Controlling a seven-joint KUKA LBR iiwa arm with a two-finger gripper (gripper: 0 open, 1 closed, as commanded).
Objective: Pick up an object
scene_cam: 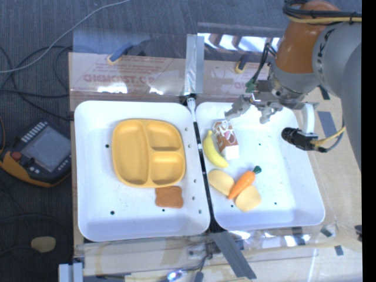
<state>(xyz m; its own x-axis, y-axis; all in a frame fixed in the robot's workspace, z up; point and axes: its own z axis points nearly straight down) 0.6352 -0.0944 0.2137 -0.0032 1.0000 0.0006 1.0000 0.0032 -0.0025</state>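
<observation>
My gripper [251, 111] hangs over the far part of the right bin [294, 187], fingers spread open and nothing between them. Just below and left of it lies a brown and white snack piece [225, 138], close to the left fingertip but apart from it. A yellow banana [212, 150] lies beside it along the bin's left wall. An orange carrot [243, 183] rests between two pale yellow lumps [220, 181] [248, 199] near the bin's front.
The left bin [94, 175] holds a yellow divided plate [148, 153] and a brown toast slice [169, 197] in front of it. A metal divider [192, 69] stands behind the bins. A handheld pendant [35, 153] lies on the floor at left.
</observation>
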